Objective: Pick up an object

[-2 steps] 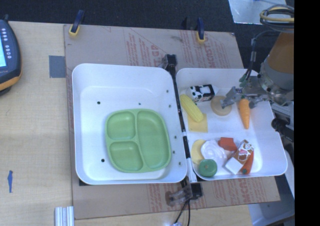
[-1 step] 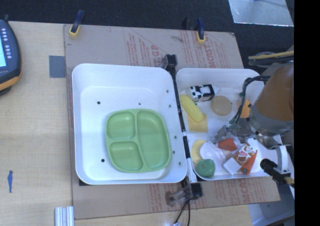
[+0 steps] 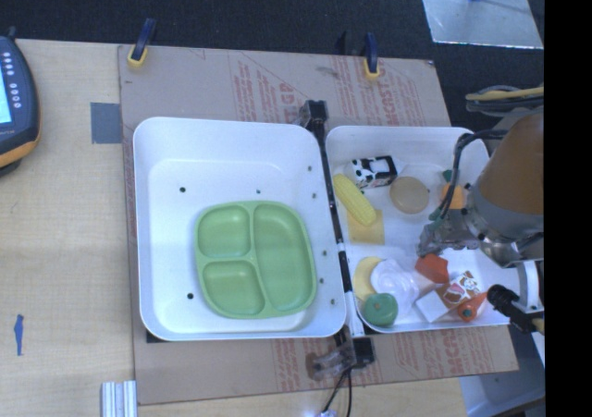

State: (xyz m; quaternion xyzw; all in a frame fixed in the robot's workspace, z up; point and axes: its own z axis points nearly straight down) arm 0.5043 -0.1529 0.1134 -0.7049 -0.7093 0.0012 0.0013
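The arm (image 3: 509, 175) reaches in from the right over the right bin (image 3: 407, 135), its orange band above the wrist. The claw (image 3: 442, 241) hangs low over that bin's right half, just above an orange-red block (image 3: 432, 267); whether it is wide or narrow cannot be told from this slant, and nothing is seen between its tips.

The right bin holds the things to pick from. Near its far wall lies a small black-and-white toy cow (image 3: 374, 170), and beside it a round tan disc (image 3: 409, 194). A yellow corn cob (image 3: 354, 200) lies along the left side, resting partly on a yellow sponge (image 3: 367, 228). Nearer the front wall sit a yellow banana-like piece (image 3: 365, 274), a clear crumpled wrapper (image 3: 395, 276) and a green round lid (image 3: 379, 310). A red-and-white packet (image 3: 456, 293) lies at the front right, close to the block.

The left bin (image 3: 166, 156) carries a green divided plate (image 3: 255, 260) with three compartments, lying flat toward its front. Both bins stand side by side on a cardboard sheet (image 3: 277, 82) on the wooden surface (image 3: 60, 249)
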